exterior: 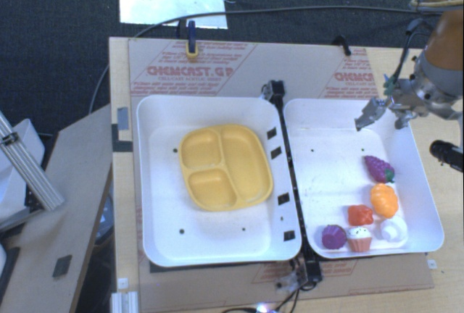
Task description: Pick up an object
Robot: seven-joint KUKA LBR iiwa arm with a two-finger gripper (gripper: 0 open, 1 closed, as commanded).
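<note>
I am hovering my gripper point(384, 113) over the far right corner of the right bin point(319, 132), with its two fingers spread apart and nothing between them. I judge that I am at the start of the pick, the approach step, since no object is yet in my reach. The toy food is lying in a cluster along the near right side of that bin, well apart from my fingers: a purple grape bunch point(378, 168) nearest to me, an orange fruit with a green top point(384, 200) just beyond it, then a red piece point(360, 215), a white piece point(393, 230), a cupcake point(359, 238) and a round purple piece point(333, 236) by the near wall. The left bin point(163, 116) is holding a yellow divided plate point(225, 165), which I am leaving alone. I am taking the grape bunch as the likeliest target. Its long axis is running at a slant, from the upper left toward the lower right of the view, with a green stem end pointing toward the orange fruit. The next move, as I judge it, is calling for travel toward the near side, a descent over the bunch, and fingers turned to close across its narrow width rather than along its length, keeping clear of the orange fruit close beside it.
</note>
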